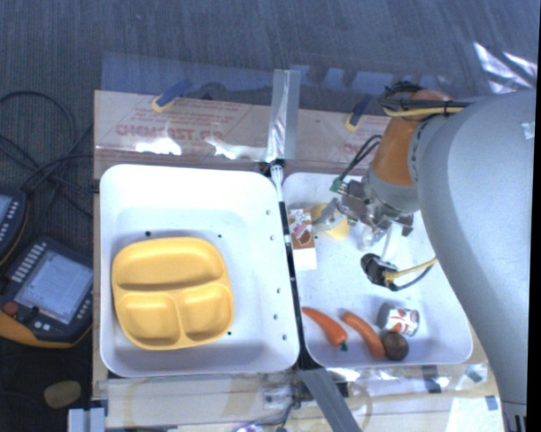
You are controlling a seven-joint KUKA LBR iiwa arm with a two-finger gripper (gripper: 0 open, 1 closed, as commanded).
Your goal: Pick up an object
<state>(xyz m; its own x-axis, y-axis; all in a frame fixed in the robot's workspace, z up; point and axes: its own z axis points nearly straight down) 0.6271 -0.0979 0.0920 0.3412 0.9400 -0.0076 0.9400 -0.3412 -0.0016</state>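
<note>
In the left bin (112,183) we see one thing, a yellow tray (170,290) with three compartments. It lies flat toward the near left of the floor, and bare white floor runs along the far side and the right wall.

The right bin (443,345) holds the rest. A small carton (299,229) sits against its left wall, with its long axis running along that wall. A pale yellow piece (337,224) lies just right of the carton and just left of the jaws; we cannot make out its shape or which way it points.

Two orange carrots lie near the front wall. The left carrot (324,325) and the right carrot (364,333) are side by side and roughly parallel. Each slants from far left to near right. A small can (400,320) lies just right of them. A dark round thing (395,346) sits at the near end of the right carrot, touching or nearly touching it.

The arm (398,153) comes down over the far part of the right bin, and the jaws hang low there beside the pale yellow piece. We cannot tell how far the jaws are open, and we see nothing held in them.

Open floor lies in the middle of the right bin, between the carton and the carrots. The front row is crowded close to the front wall and the near right corner.
</note>
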